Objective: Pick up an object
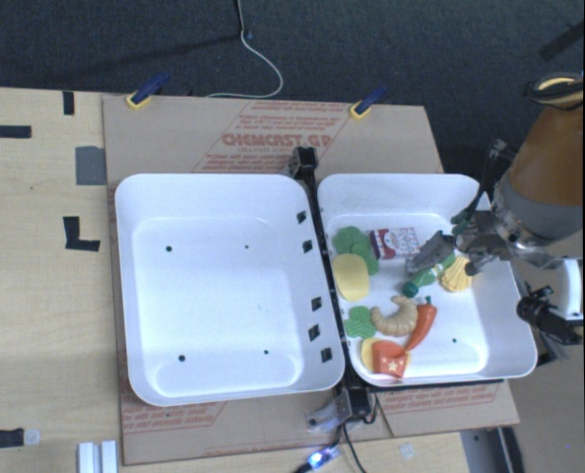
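An orange wedge-shaped toy (389,359) lies nearest the camera, at the front wall of the right bin (489,363). A red chili pepper (421,324) touches the wedge and slants up to the right. A tan croissant-shaped toy (399,314) lies against the pepper's left side, with a green leafy piece (359,320) just beside it. A yellow oval toy (352,277) sits behind these, near the divider between the bins, and a green leafy toy (353,243) lies behind it. A red-and-white packet (394,241) lies just right of that leaf. A small teal object (412,285) sits near the bin centre. The gripper (440,256) hangs low over the bin's right half, beside a yellow corn-like toy (456,275). Finger spacing cannot be told. The left bin (145,215) adjoins the right bin.
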Motion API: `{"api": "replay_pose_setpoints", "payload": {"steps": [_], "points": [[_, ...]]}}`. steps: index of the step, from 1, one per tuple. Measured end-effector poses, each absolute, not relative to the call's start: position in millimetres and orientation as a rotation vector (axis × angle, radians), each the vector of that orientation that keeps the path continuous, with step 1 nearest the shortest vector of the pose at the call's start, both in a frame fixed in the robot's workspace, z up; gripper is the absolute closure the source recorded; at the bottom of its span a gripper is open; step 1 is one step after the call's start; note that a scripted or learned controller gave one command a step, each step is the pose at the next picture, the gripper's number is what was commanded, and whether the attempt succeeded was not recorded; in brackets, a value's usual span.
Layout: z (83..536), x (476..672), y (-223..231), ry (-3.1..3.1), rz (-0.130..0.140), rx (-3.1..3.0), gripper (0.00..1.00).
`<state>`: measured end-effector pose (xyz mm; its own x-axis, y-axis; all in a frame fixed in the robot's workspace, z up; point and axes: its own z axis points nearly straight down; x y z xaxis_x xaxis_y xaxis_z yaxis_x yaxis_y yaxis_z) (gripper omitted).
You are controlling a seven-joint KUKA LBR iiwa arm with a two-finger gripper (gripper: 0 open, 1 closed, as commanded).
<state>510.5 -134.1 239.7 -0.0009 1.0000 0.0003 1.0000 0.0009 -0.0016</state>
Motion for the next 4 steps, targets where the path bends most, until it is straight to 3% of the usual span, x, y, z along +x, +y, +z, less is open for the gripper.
{"api": "replay_pose_setpoints", "payload": {"steps": [1, 2, 3, 4], "points": [[120.0, 539.0, -138.4, -2.22, 0.005, -2.217, 0.0], [84.0, 584.5, -109.5, -2.227, -0.004, -2.219, 0.0], [84.3, 618.5, -98.4, -2.224, 0.001, -2.219, 0.0], [85.5, 559.9, -113.4, -2.219, 0.001, -2.223, 0.0]]}}
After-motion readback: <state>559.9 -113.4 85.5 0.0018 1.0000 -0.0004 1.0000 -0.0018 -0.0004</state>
